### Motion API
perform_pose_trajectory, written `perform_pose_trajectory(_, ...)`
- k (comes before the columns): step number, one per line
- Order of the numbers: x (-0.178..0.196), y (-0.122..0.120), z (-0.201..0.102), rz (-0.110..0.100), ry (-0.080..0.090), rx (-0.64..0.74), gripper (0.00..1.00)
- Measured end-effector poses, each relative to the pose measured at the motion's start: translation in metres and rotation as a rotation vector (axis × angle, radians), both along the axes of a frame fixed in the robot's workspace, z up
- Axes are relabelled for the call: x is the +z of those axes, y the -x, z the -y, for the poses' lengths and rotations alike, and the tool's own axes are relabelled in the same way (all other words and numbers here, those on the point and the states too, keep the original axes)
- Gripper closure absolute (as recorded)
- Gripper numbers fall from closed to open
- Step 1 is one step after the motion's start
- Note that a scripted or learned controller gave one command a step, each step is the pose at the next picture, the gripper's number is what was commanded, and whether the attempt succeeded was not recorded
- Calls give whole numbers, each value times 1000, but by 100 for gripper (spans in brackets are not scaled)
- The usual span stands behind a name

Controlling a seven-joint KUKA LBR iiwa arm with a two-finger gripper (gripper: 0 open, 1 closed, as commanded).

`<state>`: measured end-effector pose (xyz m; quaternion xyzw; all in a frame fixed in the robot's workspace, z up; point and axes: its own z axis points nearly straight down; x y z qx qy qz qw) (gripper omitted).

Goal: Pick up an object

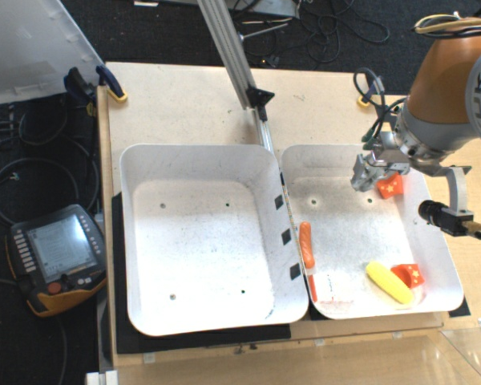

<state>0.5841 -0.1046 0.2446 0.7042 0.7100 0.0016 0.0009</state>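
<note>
The gripper (367,175) hovered in the right bin (337,163), its fingers' state impossible to tell, just beside an orange block (391,186) at the far right. A graze could have shoved it against the wall.

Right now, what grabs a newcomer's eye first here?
The grey-and-orange arm reaching in from the right, its pincer low over the back of the right bin beside a small orange-red block. Next, the colour in that bin: a yellow banana-like piece touching a red piece at the front right, and an orange carrot-like stick along its left wall.
</note>
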Motion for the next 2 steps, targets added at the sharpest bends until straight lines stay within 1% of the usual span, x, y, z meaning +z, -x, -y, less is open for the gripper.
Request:
perform_pose_trajectory(1, -7, -12, -44, -2, 0, 0, 100)
perform_pose_trajectory(2, 2, -32, -93, 0, 0, 0, 100)
